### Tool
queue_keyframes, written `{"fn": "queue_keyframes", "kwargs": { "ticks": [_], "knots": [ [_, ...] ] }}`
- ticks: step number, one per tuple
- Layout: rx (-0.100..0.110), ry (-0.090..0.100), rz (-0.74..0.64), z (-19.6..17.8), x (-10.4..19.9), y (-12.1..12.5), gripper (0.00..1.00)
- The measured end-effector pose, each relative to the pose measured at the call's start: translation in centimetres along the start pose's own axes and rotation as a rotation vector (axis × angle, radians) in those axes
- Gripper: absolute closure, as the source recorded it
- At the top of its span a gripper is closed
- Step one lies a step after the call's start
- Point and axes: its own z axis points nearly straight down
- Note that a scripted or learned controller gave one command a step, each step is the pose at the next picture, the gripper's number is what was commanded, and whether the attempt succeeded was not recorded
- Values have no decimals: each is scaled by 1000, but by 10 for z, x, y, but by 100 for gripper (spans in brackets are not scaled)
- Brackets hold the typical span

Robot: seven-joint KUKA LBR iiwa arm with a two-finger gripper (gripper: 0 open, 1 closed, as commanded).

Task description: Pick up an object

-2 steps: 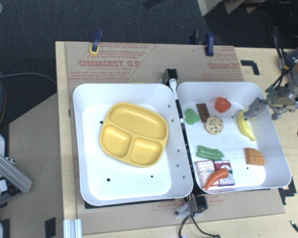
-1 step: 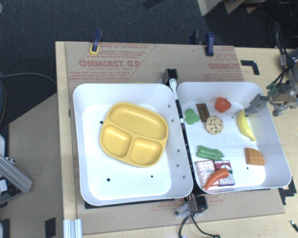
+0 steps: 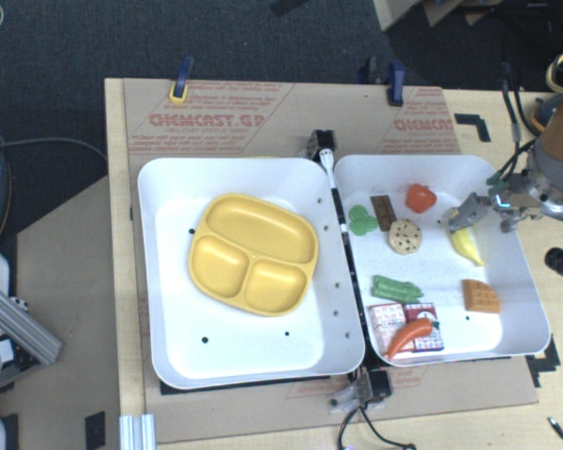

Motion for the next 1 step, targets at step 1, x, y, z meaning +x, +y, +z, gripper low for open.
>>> {"fn": "queue_keyframes", "kwargs": {
  "ticks": [1],
  "knots": [
    [1,1,0,64,2,-4,0]
  ]
}}
